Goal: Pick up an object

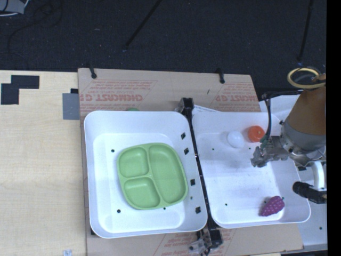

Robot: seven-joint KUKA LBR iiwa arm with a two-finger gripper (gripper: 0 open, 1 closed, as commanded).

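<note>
- Where the arm (311, 116) reaches in from the right, its gripper (262, 157) hangs low over the right bin (234, 223), near that bin's right wall and about midway along it.
- The gripper is a dark, blurred cluster of metal from where I stand. I cannot tell whether it is open or closed, and I see nothing held in it.
- An orange ball (256, 133) lies in the right bin just up and to the left of the gripper. It is near the gripper, but whether they touch I cannot make out.
- A white ball (235, 138) sits just beside the orange one, on its left, on the bin floor.
- A purple grape cluster (272, 206) rests in the near right corner of the same bin, well apart from the two balls and below the gripper.
- The left bin (101, 143) holds a green plate (152, 176) divided into three compartments. It lies flat, turned a little askew, roughly in the middle of the bin floor.
- The two bins stand side by side, joined by a dark strip with clips (194, 164) along their shared edge.
- Both bins sit on a sheet of brown cardboard (160, 92) with red printing, and that lies on the pale wooden bench (37, 169).
- A grey square (70, 105) and black patches (18, 88) mark the bench top to the left of the cardboard.
</note>
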